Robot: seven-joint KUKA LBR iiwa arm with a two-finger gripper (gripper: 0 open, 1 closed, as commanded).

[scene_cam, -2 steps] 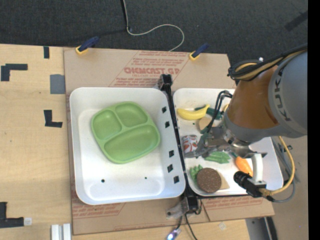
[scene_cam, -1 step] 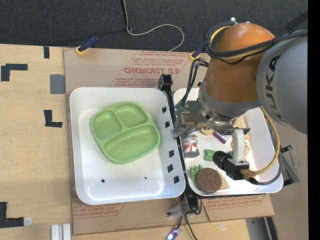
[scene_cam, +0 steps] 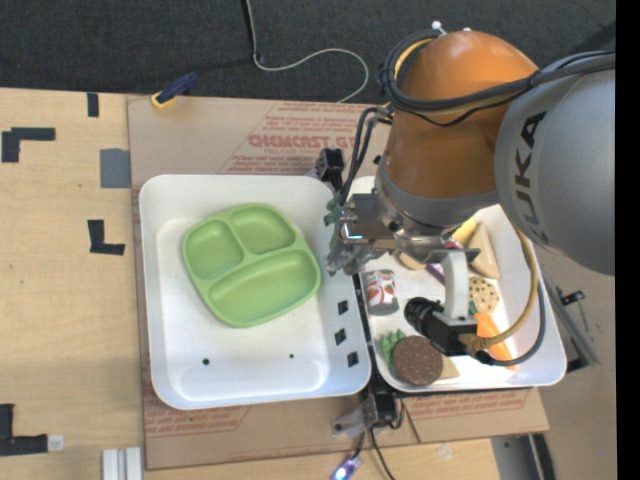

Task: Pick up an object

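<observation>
The right bin (scene_cam: 545,368) holds several small things. Among them are a red and white can (scene_cam: 380,290), a round brown cookie (scene_cam: 416,360), a green leafy piece (scene_cam: 386,343), a beige wedge (scene_cam: 486,253), a spotted piece (scene_cam: 483,293) and an orange piece (scene_cam: 492,330). My gripper (scene_cam: 345,246) hangs low over the left edge of this bin, just up and left of the can. The bulky orange and grey wrist (scene_cam: 455,128) hides most of it and the back of the bin. I see nothing held in it.
The left bin (scene_cam: 165,298) holds a green divided plate (scene_cam: 252,264) lying flat. A yellow piece (scene_cam: 466,232) and a purple piece (scene_cam: 436,266) peek out under the wrist. Cardboard and the wooden bench surround the bins; a white cable runs across the dark floor behind.
</observation>
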